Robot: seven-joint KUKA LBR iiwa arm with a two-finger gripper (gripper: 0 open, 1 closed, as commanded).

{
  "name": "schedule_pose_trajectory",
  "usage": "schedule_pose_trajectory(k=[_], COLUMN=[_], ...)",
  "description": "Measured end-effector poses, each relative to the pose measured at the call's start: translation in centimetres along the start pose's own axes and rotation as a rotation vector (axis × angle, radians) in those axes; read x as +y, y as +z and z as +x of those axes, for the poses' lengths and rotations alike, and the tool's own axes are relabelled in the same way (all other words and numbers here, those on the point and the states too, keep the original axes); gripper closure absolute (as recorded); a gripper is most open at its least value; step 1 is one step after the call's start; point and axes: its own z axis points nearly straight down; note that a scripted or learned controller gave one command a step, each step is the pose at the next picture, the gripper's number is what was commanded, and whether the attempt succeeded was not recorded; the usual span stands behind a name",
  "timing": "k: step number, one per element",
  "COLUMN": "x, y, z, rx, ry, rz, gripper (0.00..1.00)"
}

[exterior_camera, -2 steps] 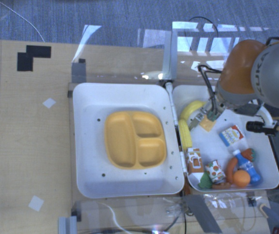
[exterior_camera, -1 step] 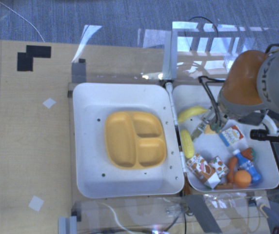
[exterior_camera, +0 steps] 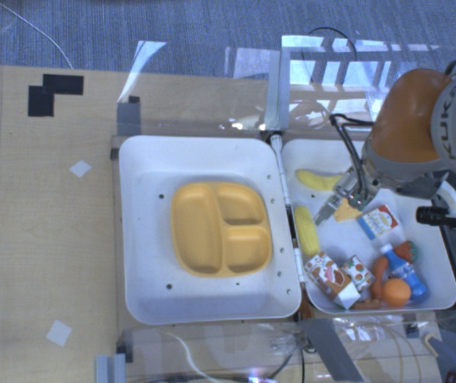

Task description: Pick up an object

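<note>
The left bin holds one yellow divided tray, set near its middle with bare white floor all around it. The right bin holds all the small items. A banana lies at the far left of this bin, its long axis running left to right. A corn cob lies along the left wall just beside the divider between the bins, its long axis running far to near. Two small printed cartons lie touching at the near edge. To their right sit an orange ball, a blue bottle and other red and orange pieces, packed closely together. A white pouch with a red and blue label lies farther back, tilted.

The arm enters from the right and covers the far right part of the bin. The tool hangs between the banana and the corn cob, next to a small yellow piece. Whether its fingers are released or clenched cannot be told. Nothing is visibly grasped.
</note>
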Motion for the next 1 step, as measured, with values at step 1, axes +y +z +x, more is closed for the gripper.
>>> schedule_pose_trajectory(k=[1], x=[-5.41], y=[-2.13], z=[-1.01], rx=[0.002], ry=[0.125], rz=[0.004], gripper=[0.00])
